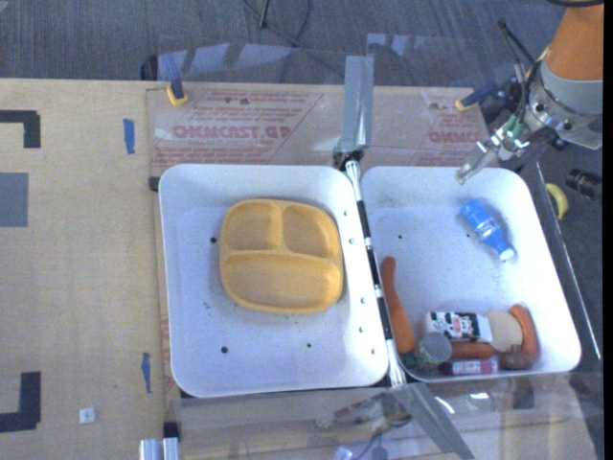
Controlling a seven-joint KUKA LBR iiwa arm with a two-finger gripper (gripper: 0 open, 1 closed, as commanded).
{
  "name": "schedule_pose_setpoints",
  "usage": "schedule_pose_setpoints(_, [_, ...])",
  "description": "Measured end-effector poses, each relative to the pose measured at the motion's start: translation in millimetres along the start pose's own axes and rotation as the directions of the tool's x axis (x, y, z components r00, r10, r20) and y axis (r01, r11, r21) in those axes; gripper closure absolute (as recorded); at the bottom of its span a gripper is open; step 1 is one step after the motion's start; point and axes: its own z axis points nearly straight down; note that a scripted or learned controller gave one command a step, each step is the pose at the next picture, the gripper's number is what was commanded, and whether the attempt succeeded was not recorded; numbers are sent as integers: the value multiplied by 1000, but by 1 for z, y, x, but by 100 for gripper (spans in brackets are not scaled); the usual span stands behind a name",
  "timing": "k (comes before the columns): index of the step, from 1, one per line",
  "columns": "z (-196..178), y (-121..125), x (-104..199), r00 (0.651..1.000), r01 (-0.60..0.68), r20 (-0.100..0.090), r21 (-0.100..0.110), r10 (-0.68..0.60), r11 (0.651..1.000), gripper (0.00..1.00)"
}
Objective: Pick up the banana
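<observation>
Arm (578,36) cut off by top-right corner.

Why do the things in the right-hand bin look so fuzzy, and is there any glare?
In the camera view the whole picture is soft: the blue bottle and the pile at the right bin's lower edge lack crisp detail; the gripper is blurry; light is even, shadows faint, and clear plastic at the bottom shows mild sheen.

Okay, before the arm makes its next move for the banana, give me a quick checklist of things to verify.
1. Banana located: cannot tell; a small yellow thing lies outside the right bin, too small to identify.
2. Gripper placement: ok, over the right bin's far rim.
3. Descent space: not ok, blue bottle lies close by.
4. Near corner: not ok, carrot and other items crowd together.
5. Yellow plate: ok, apart in the left bin.
</observation>
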Motion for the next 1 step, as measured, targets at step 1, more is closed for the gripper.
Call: schedule_pose_setpoints(1, [114, -30, -22, 949, 315, -4, 1, -315, 949, 0])
